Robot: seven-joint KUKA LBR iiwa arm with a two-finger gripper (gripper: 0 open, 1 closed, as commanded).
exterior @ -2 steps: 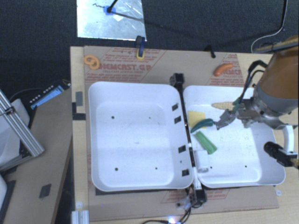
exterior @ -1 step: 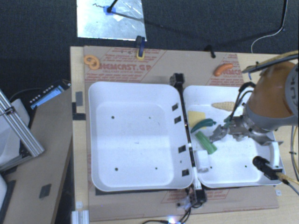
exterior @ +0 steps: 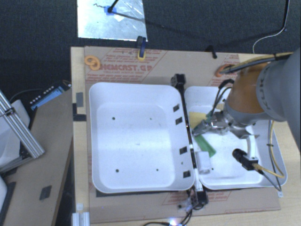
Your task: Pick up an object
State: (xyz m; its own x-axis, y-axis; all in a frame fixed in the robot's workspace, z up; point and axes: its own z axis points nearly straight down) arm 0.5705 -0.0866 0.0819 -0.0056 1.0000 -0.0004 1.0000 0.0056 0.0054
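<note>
Right bin, near end: a small pale block lay on the floor of the right bin, close to the divider between the two bins.
Green object: a flat green piece lay just beyond the pale block, slanted, its upper end running under the metal of the wrist.
Gripper: the gripper hung low over the right bin's left side, aimed at the divider; whether it was spread or closed could not be told from this slant.
Object and gripper: the green piece sat just below and beside the gripper tip, possibly touching; nothing could be seen held.
Yellow object: a pale yellow sheet lay behind the gripper, near the bin's far wall.
Progress: judged mid-attempt; the arm was down in the bin, no object was lifted, and the grasp and raise were left.
Left bin: the left bin held nothing to note.
</note>
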